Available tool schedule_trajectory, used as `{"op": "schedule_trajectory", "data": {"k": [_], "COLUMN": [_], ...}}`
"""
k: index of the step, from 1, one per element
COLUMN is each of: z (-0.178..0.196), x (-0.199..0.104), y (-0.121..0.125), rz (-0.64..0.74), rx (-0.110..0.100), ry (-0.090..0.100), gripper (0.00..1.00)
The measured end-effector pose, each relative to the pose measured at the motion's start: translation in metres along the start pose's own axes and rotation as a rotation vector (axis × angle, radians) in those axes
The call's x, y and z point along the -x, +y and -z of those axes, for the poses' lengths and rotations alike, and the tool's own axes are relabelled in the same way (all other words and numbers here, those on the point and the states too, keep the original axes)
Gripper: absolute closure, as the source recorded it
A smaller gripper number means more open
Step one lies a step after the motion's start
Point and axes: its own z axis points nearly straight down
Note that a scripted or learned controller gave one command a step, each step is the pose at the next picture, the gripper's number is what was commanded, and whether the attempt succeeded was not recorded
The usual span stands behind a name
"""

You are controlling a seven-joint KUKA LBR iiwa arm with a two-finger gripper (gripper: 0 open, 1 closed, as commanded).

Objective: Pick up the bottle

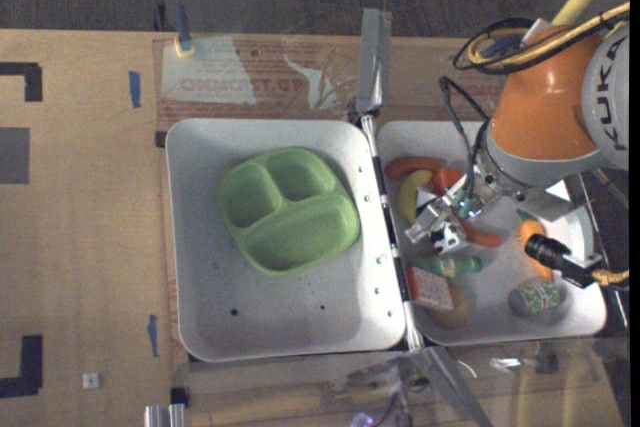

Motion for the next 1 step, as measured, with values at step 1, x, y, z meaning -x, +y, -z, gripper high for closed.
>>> {"op": "schedule_trajectory", "data": {"k": [1], "z": [-0.0002], "x": [-0.0720], "y": [-0.0151], "rz": [0.150], "rx": [-0.002], "ry": [0.003], "gripper": [0.00]}}
